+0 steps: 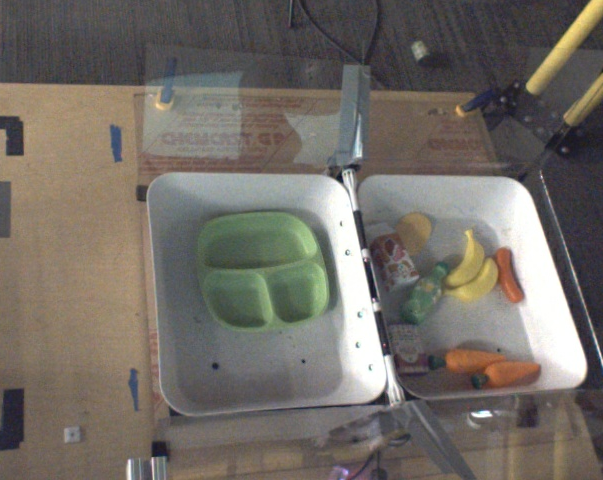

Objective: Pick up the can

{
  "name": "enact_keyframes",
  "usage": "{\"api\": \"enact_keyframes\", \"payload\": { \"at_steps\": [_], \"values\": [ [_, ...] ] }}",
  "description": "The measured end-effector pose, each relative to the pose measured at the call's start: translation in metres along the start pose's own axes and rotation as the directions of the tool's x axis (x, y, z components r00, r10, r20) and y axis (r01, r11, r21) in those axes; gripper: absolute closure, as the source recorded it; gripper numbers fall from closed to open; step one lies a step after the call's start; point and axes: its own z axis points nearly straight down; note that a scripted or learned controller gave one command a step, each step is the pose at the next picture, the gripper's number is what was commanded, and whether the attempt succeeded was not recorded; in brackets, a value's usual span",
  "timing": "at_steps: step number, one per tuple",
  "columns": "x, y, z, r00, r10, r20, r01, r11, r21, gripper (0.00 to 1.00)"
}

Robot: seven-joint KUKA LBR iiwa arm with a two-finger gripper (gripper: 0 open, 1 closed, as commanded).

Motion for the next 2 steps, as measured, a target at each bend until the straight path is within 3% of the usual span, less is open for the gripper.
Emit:
{"api": "enact_keyframes", "payload": {
  "at_steps": [1, 2],
  "values": [
    [0.004, 0.004, 0.093, 0.974, -0.225, -0.013, 0.225, 0.974, -0.009, 1.00],
    [-0.017, 0.002, 0.067, 0.871, -0.491, -0.007, 0.491, 0.871, -0.009, 1.00]
  ]
}}
